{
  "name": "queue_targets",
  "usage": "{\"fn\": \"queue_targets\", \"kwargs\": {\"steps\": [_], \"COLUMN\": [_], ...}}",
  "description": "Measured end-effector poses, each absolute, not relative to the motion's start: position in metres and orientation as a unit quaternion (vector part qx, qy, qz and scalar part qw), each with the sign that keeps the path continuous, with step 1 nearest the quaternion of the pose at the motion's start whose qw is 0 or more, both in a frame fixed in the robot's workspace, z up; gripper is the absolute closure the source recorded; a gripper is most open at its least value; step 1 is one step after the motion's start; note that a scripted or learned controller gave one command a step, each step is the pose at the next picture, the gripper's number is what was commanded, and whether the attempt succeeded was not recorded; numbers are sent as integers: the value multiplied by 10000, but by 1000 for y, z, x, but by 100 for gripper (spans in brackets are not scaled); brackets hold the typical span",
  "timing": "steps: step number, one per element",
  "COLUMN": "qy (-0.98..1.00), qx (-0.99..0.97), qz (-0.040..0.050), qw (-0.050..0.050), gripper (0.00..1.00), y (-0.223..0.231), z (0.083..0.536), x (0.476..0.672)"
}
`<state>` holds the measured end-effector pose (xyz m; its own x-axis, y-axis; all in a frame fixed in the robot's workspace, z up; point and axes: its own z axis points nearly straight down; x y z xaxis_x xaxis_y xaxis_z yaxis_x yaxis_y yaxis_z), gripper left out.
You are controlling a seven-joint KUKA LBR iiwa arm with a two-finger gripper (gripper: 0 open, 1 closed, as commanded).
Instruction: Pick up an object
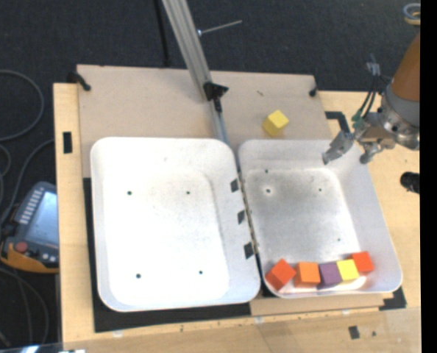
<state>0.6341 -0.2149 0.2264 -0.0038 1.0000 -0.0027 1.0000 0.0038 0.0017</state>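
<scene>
Two shallow white bins sit side by side on the bench. The left bin (pixel 115 197) fills the centre-left of the frame. The right bin (pixel 366 212) holds five small blocks in a row along its lower edge, touching one another: from left to right a red-orange block (pixel 281 273), an orange block (pixel 309 272), a purple block (pixel 329 273), a yellow block (pixel 348 270) and another red-orange block (pixel 363 262). One more yellow block (pixel 275 122) lies on the bare bench board above the right bin (outside both bins). At the upper right, the gripper (pixel 349 150) hangs over the right bin's top corner, fingers spread apart, with nothing between them. No writing can be read.
</scene>
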Motion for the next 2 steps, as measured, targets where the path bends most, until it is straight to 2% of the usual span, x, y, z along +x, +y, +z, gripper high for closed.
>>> {"fn": "queue_targets", "kwargs": {"steps": [1,2], "qy": [7104,7101], "qx": [7038,7041], "qz": [35,5], "qw": [26,-2], "gripper": [0,0], "y": [-94,-28], "z": [327,286], "x": [559,615]}}
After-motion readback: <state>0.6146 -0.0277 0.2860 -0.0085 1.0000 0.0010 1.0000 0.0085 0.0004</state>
